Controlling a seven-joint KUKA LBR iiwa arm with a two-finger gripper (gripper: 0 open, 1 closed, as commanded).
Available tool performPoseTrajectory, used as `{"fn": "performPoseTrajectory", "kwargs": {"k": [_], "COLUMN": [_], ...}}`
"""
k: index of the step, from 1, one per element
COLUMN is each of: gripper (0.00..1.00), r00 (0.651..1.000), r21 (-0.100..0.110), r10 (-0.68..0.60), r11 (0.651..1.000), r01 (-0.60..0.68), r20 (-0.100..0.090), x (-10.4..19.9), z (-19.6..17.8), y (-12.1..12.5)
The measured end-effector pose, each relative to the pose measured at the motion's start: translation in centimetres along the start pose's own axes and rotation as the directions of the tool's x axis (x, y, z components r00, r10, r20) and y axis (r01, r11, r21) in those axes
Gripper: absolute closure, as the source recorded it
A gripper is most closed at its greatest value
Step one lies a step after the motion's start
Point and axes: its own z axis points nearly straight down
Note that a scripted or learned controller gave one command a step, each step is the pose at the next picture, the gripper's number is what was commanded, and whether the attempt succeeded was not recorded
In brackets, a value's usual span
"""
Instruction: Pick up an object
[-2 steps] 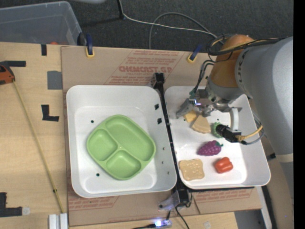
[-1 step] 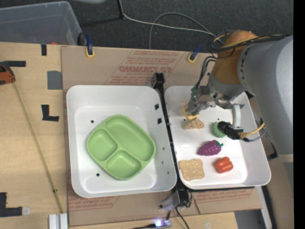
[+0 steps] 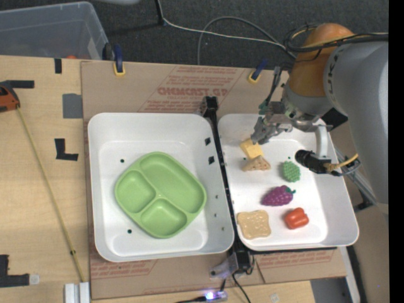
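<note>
Reaching in from three o'clock, the arm [image 3: 341, 74] hung its gripper [image 3: 262, 133] over the top of the right bin [image 3: 334, 232]. How far its fingers stood apart could not be told. A yellow cheese cube [image 3: 251, 149] sat just below the fingertips, touching a tan wedge [image 3: 257, 164] at its six o'clock. Farther toward five o'clock lay a green berry [image 3: 290, 171], purple grapes [image 3: 278, 196], a red pepper [image 3: 296, 218] and toast [image 3: 254, 224]. The left bin [image 3: 101, 144] held a green divided plate [image 3: 160, 194].
</note>
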Motion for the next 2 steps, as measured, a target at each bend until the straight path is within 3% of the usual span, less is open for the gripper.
{"fn": "performPoseTrajectory", "kwargs": {"k": [2], "gripper": [1.0], "r00": [1.0], "r21": [-0.003], "r10": [-0.001], "r11": [1.0], "r01": [0.001], "r20": [0.001], "x": [-0.2], "z": [-9.0], "y": [0.8]}}
